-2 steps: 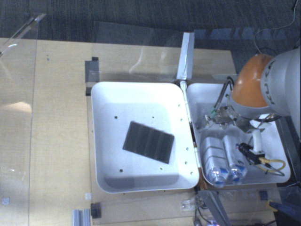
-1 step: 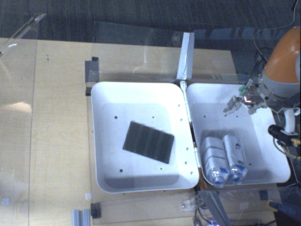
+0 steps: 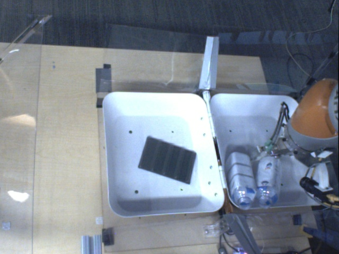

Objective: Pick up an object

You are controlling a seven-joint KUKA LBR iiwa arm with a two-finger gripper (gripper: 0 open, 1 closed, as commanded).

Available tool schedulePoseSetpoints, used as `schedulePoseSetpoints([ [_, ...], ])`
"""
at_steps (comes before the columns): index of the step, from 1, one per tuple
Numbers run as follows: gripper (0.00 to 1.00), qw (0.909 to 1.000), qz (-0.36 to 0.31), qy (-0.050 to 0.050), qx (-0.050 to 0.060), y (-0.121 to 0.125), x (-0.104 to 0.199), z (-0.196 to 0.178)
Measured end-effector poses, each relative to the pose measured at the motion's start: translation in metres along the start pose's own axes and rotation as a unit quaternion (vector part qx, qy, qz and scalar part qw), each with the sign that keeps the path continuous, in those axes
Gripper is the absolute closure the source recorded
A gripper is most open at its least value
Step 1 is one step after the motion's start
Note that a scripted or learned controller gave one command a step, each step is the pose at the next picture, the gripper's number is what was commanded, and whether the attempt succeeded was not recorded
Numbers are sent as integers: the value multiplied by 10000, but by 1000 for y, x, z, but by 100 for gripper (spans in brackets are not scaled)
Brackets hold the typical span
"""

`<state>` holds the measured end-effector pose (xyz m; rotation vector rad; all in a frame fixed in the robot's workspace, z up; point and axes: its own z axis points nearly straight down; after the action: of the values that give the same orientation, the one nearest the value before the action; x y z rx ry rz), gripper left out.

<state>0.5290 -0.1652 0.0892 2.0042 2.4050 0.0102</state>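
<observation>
Here, nearest you along the front edge of the tabletop (image 3: 58, 157), the right bin (image 3: 238, 110) held two clear plastic bottles lying side by side against its front wall, caps toward the front edge. The wider bottle (image 3: 239, 173) lay on the left, touching the slimmer bottle (image 3: 266, 178) on its right. Both looked light and thin-walled, so I judge they would dent under a hard squeeze and roll or slip on their round, smooth sides. You would do best taking hold across the middle of the barrel, with the jaws set square to the bottle's length, and the slimmer one offered the freer outer flank.

Further in, the left bin (image 3: 159, 102) carried a flat dark ribbed pad (image 3: 167, 159) lying askew near its centre, well apart from the walls. It looked stiff and low, with little edge to pinch.

Toward the right edge, the arm (image 3: 313, 115) hung over the right bin, and the gripper (image 3: 273, 150) sat just above the slimmer bottle's far end. I could not tell how far the jaws stood apart, nor that they held anything.
</observation>
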Motion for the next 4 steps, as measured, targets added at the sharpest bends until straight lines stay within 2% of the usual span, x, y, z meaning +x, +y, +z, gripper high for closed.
schedulePoseSetpoints([
  [1,0,9991,-422,10,-2,76,18,1],
  [2,0,9997,-224,11,26,145,33,4],
  [3,0,9994,-335,13,28,61,-6,-41],
  [4,0,9993,-372,16,40,5,-27,-12],
])
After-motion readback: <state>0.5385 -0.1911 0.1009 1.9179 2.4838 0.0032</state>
